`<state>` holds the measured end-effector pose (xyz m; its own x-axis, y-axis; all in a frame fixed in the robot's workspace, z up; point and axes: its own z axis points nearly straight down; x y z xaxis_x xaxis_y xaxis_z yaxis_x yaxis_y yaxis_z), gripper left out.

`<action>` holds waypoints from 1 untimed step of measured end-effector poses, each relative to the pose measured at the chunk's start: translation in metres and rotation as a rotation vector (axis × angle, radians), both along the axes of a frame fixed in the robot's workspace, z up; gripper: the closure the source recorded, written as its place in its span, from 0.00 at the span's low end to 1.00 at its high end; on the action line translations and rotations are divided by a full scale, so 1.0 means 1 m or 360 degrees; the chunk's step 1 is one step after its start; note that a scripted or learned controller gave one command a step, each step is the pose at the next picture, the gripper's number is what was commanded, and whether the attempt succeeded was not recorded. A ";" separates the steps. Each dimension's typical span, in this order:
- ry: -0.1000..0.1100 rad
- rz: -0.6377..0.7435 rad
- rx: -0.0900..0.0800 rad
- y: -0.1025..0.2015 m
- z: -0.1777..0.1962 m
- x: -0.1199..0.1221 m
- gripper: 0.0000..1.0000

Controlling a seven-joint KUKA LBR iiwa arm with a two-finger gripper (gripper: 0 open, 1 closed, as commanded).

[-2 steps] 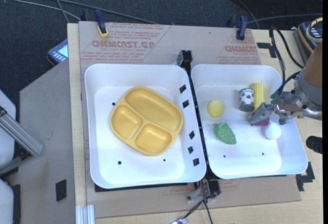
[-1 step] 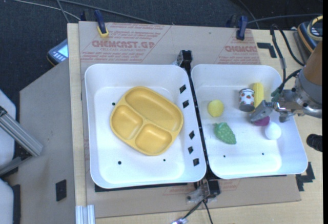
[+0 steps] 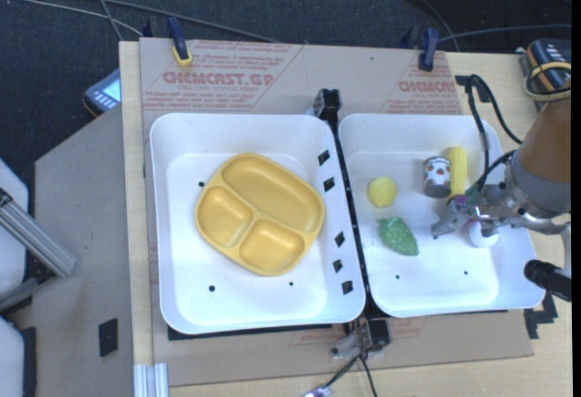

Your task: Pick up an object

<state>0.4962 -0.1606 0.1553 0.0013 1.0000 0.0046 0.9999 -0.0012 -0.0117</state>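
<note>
Camera view, looking down at a slant, has the claw (image 3: 458,218) low inside the right bin (image 3: 427,295), close to that bin's outer wall. Its fingers look spread, one grey tip pointing toward the bin's middle, and nothing sits between them, so I read it as open and empty.

The pickable things all lie on the claw's inward side. Nearest, just above it, stand a small white can with a red-dotted label (image 3: 437,175) and a yellow block (image 3: 457,168), the two touching or nearly so. Further toward the bin's middle lies a green leafy piece (image 3: 398,236), and beyond that a yellow ball (image 3: 382,192). Far off, in the left bin (image 3: 172,204), rests a yellow divided plate (image 3: 260,213).

To do this step well, the claw should choose one item that stands alone. The green piece seems the safest: it is near, apart from its neighbours, and low enough to straddle. The can and block crowd each other, so a finger would likely strike one while closing on the other. The fingers should come down on either side before shutting, then lift straight up.

The arm enters from the right, its orange band (image 3: 554,145) above the wrist (image 3: 536,200), forearm angled down so the claw points inward and low.
</note>
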 end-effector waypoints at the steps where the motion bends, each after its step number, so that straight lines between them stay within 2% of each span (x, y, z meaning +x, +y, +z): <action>1: -0.0001 0.0003 0.0001 0.010 -0.053 0.003 0.00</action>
